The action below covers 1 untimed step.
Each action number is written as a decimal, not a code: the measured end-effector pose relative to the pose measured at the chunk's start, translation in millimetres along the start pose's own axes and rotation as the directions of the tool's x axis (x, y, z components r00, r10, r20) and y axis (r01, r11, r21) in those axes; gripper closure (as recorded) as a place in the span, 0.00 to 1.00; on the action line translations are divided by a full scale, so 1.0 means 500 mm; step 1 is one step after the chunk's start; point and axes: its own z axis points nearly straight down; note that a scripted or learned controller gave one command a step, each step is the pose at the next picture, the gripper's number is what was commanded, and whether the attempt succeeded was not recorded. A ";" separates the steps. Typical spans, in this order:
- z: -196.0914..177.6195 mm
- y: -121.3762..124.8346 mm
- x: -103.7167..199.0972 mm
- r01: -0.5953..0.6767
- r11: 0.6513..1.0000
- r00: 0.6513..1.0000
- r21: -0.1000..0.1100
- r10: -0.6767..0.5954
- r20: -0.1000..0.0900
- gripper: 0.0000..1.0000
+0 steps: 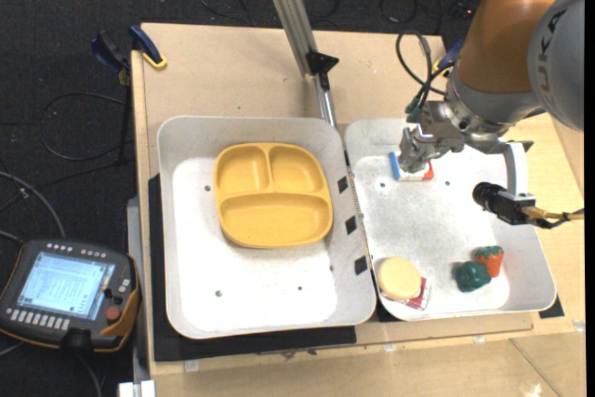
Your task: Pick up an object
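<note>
My gripper (415,161) hangs over the far left part of the right bin (446,218), right above a small blue piece (394,167) and an orange-red piece (427,172) that lie on the bin floor. The arm's body hides the fingertips. Near the bin's front edge lie a round yellow object on a red-and-white wrapper (402,280), a green object (470,276) and a small orange-red object (493,259). In the left bin (186,228) sits a yellow divided plate (272,194).
A slanted metal pole (290,0) crosses the bench behind the bins. A teach pendant (65,293) lies off the bench at the lower left. A black camera unit (497,200) juts from the wrist over the right bin.
</note>
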 end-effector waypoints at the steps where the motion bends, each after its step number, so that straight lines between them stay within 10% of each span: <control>1: 0.022 0.036 0.092 0.000 1.000 1.000 -0.002 0.000 0.000 1.00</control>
